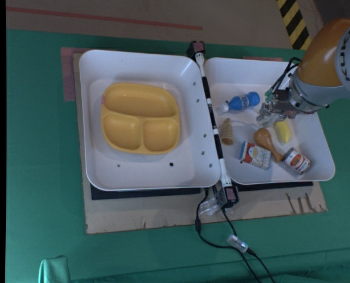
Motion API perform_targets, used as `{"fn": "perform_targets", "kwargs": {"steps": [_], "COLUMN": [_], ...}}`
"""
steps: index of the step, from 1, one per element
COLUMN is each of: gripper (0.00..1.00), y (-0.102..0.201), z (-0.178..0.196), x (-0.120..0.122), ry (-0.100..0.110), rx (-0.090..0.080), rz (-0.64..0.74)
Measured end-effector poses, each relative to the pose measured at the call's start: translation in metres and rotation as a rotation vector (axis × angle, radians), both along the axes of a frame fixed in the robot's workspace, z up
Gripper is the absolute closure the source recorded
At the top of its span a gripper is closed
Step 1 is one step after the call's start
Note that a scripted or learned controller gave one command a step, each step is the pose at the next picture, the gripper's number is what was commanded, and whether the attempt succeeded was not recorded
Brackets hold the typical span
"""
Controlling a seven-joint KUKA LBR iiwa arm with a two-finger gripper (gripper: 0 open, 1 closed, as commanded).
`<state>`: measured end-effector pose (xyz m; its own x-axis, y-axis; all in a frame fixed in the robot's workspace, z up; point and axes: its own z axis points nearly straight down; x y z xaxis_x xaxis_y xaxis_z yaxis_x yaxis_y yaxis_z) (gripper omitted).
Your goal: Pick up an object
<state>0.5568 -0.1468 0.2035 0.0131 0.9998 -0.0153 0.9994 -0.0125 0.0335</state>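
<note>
at the frame's right the gripper (273,113) hovers in the right bin (319,152) beside a yellow toy (283,131); its grip cannot be told.

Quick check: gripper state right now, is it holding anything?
Gripper: low in the right bin, just above the yellow toy; cannot tell its state, and nothing is seen held.

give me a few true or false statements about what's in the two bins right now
1. The yellow divided plate lies in the left bin. True.
2. The blue bottle is in the left bin. False: it lies in the right bin.
3. The gripper hovers over the right bin, near the yellow piece. True.
4. The can stands on the plate. False: it lies near the right bin's front right corner.
5. The plate holds toy food. False: its compartments are bare.
</note>
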Motion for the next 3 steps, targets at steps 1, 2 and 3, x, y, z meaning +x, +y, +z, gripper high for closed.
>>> {"fn": "perform_targets", "kwargs": {"steps": [1, 2, 3], "gripper": [1.00, 1.00, 0.00], "y": [0.011, 0.015, 0.011], "z": [0.045, -0.009, -0.010], "x": [0.087, 0.137, 0.136], "ry": [0.020, 0.033, 0.035], "rx": [0.009, 0.006, 0.000], "rz": [0.008, 0.007, 0.005]}}
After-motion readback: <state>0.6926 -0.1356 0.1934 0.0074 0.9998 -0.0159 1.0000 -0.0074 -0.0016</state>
